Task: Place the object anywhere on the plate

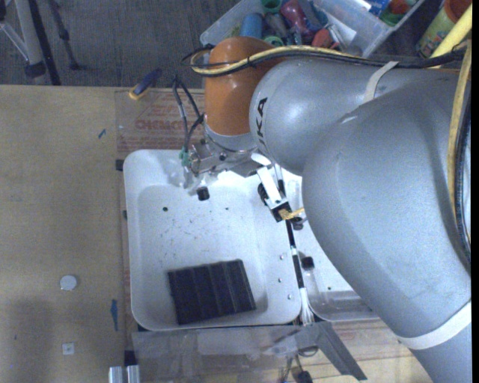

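Note:
A black ribbed rectangular plate (211,291) lies flat in the near part of the left white bin (146,247). My gripper (196,178) hangs low over the far left corner of that bin, well away from the plate. A small green part (182,155) shows at the gripper's left side. The wrist and the glare on the bin hide whether anything is in the gripper. I cannot make out a separate loose object in the bin.
The big grey arm (359,164) with its orange band (228,82) covers most of the right bin (329,303). A crate of colourful items (299,19) stands behind the bins. A blue-and-yellow tool (144,84) and a small disc (68,283) lie on the bench at left.

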Robot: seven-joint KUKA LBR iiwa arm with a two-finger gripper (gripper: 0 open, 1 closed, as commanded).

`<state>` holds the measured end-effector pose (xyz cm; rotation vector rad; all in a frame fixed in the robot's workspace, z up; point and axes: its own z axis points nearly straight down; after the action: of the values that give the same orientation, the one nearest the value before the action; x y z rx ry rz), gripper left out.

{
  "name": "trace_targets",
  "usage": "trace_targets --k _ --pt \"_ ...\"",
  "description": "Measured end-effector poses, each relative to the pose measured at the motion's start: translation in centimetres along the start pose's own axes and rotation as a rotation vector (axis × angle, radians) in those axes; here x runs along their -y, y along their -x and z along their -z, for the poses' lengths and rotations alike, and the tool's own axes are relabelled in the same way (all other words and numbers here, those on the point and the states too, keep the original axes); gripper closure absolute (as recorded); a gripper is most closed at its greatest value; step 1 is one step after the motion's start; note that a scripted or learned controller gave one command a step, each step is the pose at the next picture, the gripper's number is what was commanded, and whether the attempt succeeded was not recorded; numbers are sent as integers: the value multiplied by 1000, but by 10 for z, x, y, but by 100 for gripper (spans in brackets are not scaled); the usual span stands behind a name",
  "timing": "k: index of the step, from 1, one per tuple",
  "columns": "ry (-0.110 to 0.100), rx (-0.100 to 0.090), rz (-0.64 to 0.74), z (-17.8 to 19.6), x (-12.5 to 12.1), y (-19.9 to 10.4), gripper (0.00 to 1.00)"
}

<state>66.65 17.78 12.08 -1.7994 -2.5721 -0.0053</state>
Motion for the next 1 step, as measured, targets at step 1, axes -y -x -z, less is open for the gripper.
trace_targets --k 1 --pt "3 5 162 29 -12 -32 100"
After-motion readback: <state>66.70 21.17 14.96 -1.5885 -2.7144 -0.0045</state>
